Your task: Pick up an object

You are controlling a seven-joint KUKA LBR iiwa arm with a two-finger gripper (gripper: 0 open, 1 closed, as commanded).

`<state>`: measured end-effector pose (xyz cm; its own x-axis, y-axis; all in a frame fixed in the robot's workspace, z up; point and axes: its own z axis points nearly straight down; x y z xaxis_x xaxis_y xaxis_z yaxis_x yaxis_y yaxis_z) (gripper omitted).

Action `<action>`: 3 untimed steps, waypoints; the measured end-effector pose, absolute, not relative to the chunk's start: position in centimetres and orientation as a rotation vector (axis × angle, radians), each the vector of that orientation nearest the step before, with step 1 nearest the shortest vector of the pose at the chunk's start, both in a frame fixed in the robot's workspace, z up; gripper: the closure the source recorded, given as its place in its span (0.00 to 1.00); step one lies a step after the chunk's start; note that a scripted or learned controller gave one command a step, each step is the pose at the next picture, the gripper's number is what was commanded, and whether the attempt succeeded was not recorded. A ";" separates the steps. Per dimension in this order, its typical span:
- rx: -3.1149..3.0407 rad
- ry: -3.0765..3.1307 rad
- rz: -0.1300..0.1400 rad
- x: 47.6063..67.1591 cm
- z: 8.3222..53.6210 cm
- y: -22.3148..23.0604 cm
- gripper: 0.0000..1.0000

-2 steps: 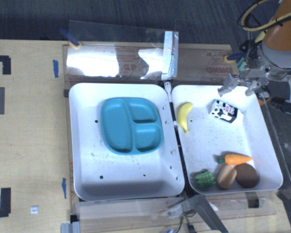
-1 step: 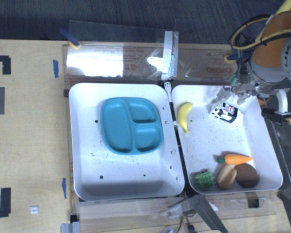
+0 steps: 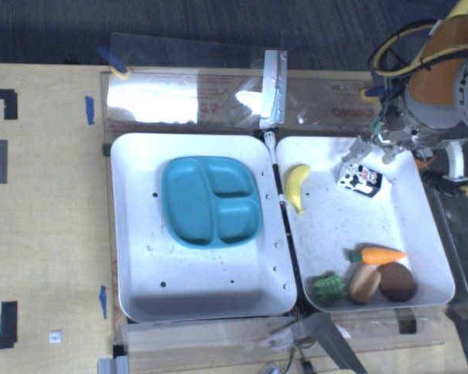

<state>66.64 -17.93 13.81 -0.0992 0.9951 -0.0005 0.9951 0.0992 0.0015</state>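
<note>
My gripper (image 3: 372, 148) hangs over the far right corner of the right bin (image 3: 433, 232), at the end of the grey and orange arm (image 3: 441, 76). Just below it, on the bin floor, lies a small black and white object (image 3: 361, 180); whether the gripper touches it I cannot tell. A yellow banana (image 3: 296, 185) lies near the bin's left wall. Along the near edge sit an orange carrot (image 3: 382, 255), a green broccoli piece (image 3: 328, 287), a tan potato-like piece (image 3: 364, 283) and a dark brown round piece (image 3: 397, 281).
The left bin (image 3: 132, 232) holds a blue divided plate (image 3: 212, 200). A clear plastic panel (image 3: 191, 92) stands behind the bins. Black and yellow cables (image 3: 394, 49) loop beside the arm at the far right.
</note>
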 end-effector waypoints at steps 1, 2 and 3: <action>2.254 2.154 0.051 65.1 10.8 -20.6 0.00; 2.407 2.009 0.010 61.8 8.9 -15.3 0.00; 2.408 2.001 0.015 61.9 10.2 -15.5 1.00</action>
